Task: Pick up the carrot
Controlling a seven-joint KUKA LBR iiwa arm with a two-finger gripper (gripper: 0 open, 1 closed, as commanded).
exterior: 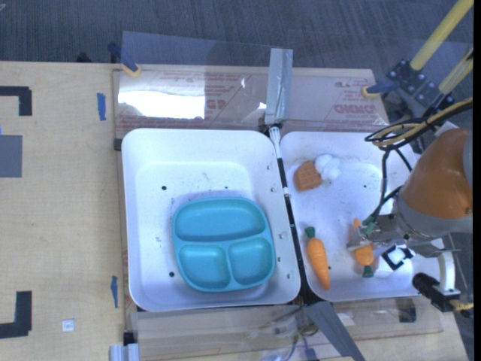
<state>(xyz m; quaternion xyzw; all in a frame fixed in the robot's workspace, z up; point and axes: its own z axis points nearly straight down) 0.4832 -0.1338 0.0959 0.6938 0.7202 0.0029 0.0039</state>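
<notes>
Carrot (318, 259) lies near-far in right bin (342, 201), left of gripper (364, 241); gripper state indeterminate.

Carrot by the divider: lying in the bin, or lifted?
Lying in the bin. The carrot rests flat on the right bin's floor, green top toward the back, apart from the gripper.

The carrot (318, 259), orange with a green top, lies flat in the right bin's lower-left area, top toward 11 o'clock, tip toward 5 o'clock.
</notes>
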